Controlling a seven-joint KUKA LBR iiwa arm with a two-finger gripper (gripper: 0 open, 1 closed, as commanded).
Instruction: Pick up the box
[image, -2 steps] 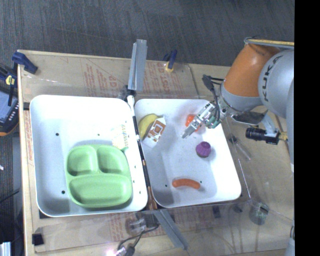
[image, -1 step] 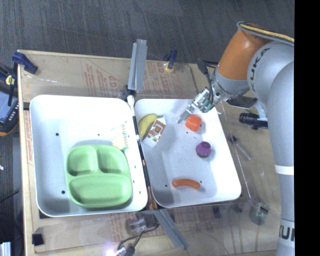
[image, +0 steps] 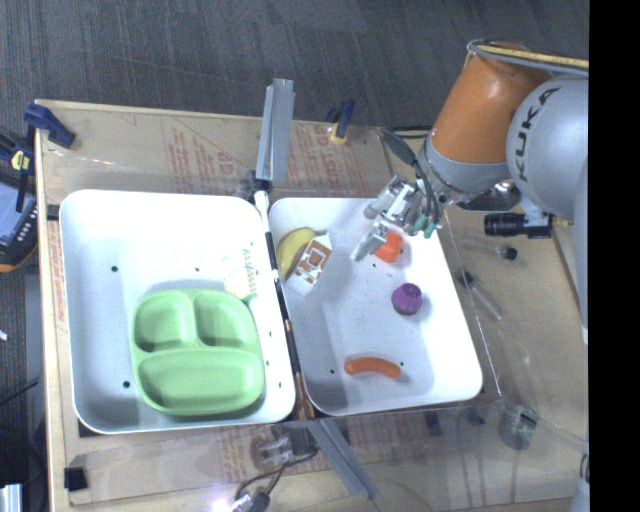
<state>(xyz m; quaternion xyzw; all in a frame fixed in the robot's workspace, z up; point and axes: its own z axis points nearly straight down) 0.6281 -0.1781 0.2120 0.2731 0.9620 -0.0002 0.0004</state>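
Box (image: 313, 260): lay unlifted beside the banana (image: 291, 248) in the right bin (image: 455, 385).
Gripper (image: 383, 235): hovered apart from it, over an orange item (image: 389, 247); grip state unreadable, possibly empty.

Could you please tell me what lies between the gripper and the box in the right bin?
In the camera view, only bare white bin floor separates the gripper from the box.
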